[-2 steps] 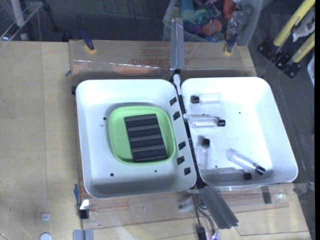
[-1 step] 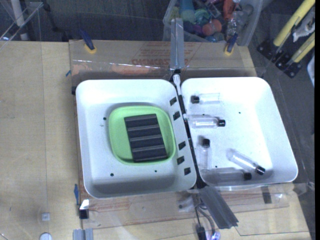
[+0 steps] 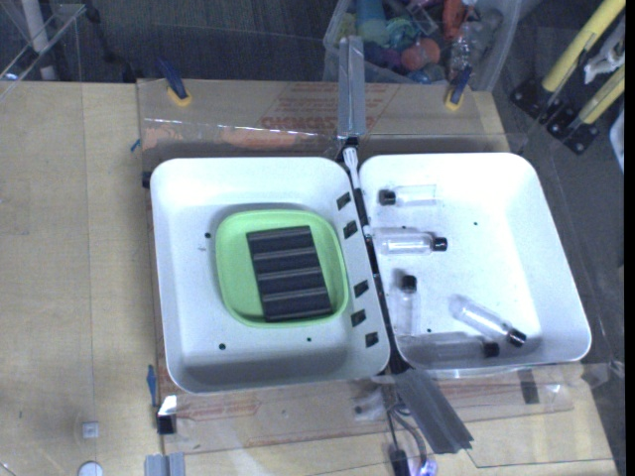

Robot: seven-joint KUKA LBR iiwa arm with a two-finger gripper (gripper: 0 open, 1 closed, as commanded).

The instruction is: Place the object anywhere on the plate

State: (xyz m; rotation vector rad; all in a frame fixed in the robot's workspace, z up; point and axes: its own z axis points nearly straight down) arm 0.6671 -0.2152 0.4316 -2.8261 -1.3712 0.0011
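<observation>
Wooden bench [image 3: 69, 266], pale, carries everything I see from my station: two shallow white bins set side by side, their inner walls touching along a dark seam. Left bin [image 3: 179, 296] holds a light green plate [image 3: 230, 266], roughly square with rounded corners, lying flat near the bin's middle. On the plate rests a dark ribbed block [image 3: 290, 273], four raised bars across its top, turned a little off the plate's axis and wholly inside the green rim. Right bin [image 3: 541, 266] holds five clear vials with black caps, all lying on their sides and all apart from the plate. First vial [image 3: 409, 195] lies near the far wall, cap toward the seam. Second vial [image 3: 407, 242] lies just below it, cap pointing away from the seam. Third vial [image 3: 405, 300] lies close to the seam. Fourth vial [image 3: 484, 320] lies slantwise toward the near wall. Fifth vial [image 3: 451, 345] lies against the near wall, touching or nearly touching the fourth. Beyond the bins stands a clear tub of coloured toys [image 3: 417, 18]. I cannot tell the gripper's opening or what, if anything, it carries.
</observation>
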